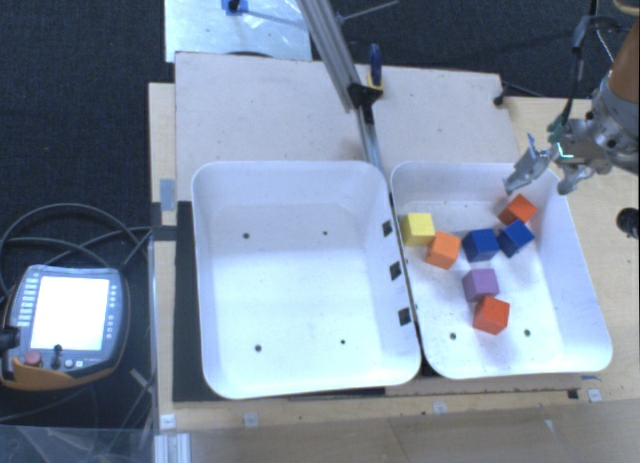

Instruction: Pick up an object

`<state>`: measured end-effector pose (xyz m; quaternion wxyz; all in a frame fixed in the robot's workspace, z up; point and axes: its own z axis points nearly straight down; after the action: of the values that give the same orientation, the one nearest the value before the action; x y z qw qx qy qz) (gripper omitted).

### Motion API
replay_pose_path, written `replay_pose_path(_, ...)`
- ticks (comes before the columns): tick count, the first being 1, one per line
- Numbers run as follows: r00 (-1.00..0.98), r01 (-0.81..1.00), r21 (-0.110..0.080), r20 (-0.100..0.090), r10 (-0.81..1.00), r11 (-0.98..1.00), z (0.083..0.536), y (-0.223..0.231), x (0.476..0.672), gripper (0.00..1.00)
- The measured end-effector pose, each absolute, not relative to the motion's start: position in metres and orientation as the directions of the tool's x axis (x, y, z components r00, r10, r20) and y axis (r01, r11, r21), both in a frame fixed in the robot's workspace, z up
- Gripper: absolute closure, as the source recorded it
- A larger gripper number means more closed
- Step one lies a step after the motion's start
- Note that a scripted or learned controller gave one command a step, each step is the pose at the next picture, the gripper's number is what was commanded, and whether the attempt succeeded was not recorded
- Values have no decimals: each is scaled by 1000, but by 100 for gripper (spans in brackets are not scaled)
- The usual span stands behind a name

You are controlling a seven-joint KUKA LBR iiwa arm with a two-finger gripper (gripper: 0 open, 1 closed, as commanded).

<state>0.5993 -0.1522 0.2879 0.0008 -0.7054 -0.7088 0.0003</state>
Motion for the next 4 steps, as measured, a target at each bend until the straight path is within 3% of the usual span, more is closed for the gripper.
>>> replay_pose_path(1,-6,1000,2,0,1000,6,290,-152,600,0)
replay_pose_path(4,-2,1000,-2,0,1000,2,147,-167,596,0)
